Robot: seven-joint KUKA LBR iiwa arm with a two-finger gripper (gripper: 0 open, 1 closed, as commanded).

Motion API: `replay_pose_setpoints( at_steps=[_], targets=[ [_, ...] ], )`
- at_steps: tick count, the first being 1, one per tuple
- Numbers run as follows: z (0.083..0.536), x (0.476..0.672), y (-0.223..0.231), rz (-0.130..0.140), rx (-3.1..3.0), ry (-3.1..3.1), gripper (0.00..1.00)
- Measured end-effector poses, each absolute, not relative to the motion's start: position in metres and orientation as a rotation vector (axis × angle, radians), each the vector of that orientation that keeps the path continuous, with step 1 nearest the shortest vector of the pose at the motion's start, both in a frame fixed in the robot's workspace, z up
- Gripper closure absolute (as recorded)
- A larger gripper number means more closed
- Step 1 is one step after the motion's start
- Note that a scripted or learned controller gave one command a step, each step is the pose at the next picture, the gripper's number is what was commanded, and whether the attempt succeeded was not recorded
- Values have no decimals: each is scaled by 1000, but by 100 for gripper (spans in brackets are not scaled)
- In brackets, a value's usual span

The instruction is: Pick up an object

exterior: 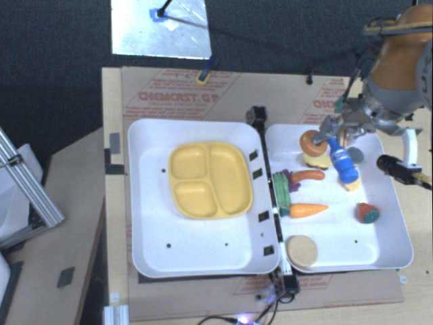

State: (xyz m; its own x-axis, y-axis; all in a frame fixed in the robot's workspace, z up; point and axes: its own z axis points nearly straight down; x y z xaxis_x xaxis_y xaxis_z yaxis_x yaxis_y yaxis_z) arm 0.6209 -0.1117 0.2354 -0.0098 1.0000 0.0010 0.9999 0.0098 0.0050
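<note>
My gripper [340,131] hangs over the back of the right bin [392,249], under the grey wrist with the orange band. Directly below it lies a blue bottle [344,164] with a white cap, slanting toward the front right, its cap end right at the gripper. A brown and tan bun-like toy [312,145] sits just left of the gripper. Whether the bottle is gripped cannot be made out.
The right bin also holds a sausage [308,176], a green ribbed toy [281,193], a carrot [308,210], a red and green fruit [367,212] and a tan disc [302,249]. A yellow divided plate [206,180] lies in the left bin [149,249].
</note>
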Motion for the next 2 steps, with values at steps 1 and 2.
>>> replay_pose_setpoints(
  at_steps=[1, 2],
  targets=[
    [234, 658, -77, 6, 2210, 2229, 100],
    [215, 660, -87, 0, 2219, 2222, 100]
  ],
)
